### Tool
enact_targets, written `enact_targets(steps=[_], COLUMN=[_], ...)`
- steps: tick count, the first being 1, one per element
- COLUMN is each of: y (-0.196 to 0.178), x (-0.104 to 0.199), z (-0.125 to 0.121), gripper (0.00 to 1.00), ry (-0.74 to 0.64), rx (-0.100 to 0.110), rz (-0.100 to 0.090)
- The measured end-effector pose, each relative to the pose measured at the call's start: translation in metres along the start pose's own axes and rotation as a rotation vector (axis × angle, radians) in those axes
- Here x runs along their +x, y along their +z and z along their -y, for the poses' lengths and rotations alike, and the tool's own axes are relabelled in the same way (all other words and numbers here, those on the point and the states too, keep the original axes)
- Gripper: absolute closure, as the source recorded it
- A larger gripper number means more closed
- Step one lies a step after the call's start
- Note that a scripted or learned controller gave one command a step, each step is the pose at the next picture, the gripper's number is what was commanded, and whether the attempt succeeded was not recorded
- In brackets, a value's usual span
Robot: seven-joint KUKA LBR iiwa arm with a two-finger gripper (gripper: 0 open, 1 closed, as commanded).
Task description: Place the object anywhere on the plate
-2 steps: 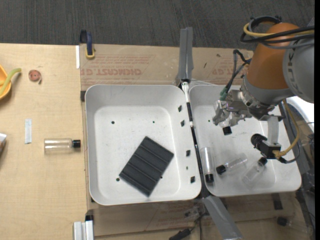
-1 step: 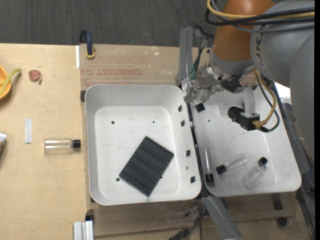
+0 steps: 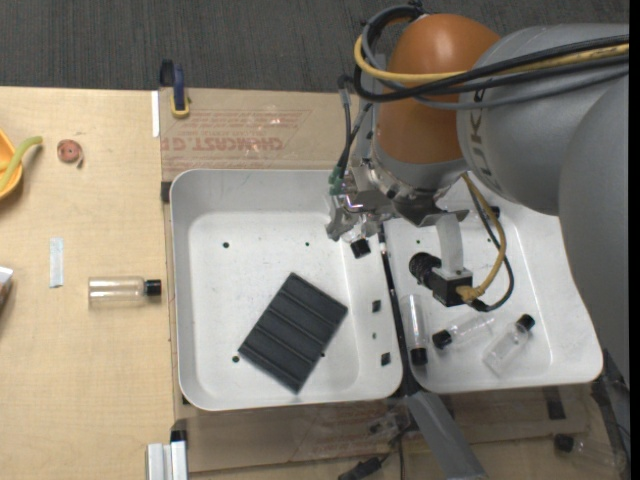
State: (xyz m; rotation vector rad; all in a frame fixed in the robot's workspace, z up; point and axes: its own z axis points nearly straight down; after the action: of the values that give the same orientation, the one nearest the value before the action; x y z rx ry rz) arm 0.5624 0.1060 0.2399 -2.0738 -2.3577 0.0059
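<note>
End effector (image 3: 352, 230) above left bin (image 3: 200, 388), grip state unreadable, arm (image 3: 520, 118) hiding right bin's rear

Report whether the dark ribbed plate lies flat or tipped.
Flat. The dark ribbed plate rests wholly on the left bin floor, turned diagonally.

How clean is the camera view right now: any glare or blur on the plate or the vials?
Camera view: even light, soft shadows; the dark ribbed plate in the left bin is sharp and glare-free. The clear vials in the right bin blend into the white floor. The gripper sits in the arm's shadow, its details muddy.
</note>
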Motion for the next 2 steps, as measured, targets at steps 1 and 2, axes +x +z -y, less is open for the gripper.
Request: enact_targets(steps=[1, 2], y=[0.061, 0.067], x=[0.075, 0.072], z=[0.034, -0.098], gripper=[1.00, 1.00], ry=[-0.057, -0.163], rx=[0.002, -0.001], rz=[0.001, 0.002])
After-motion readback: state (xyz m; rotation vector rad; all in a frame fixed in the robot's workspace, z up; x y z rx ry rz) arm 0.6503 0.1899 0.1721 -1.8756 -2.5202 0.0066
